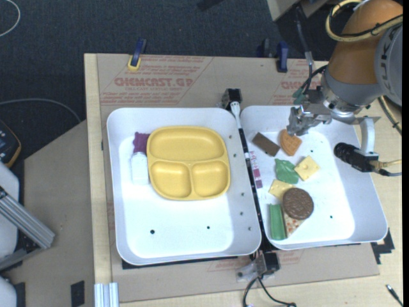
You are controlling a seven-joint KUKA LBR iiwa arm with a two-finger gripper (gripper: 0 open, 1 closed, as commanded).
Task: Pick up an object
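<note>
My gripper (296, 128) hangs over the back of the right bin (358, 200), right above an orange food piece (291, 143). Its tips appear to touch the top of that piece. A brown bar (266, 144) lies just left of it. Further forward lie a green piece (285, 171), two yellow cheese-like pieces (307, 168) (280, 188), a round brown cookie (298, 203), a pizza-like slice (293, 224) and a green stick (276, 221).
The left bin (176, 235) holds a yellow divided plate (188, 162), with a white bottle (138, 168) with a purple cap beside it. A pen-like stick (255, 169) lies along the right bin's left wall.
</note>
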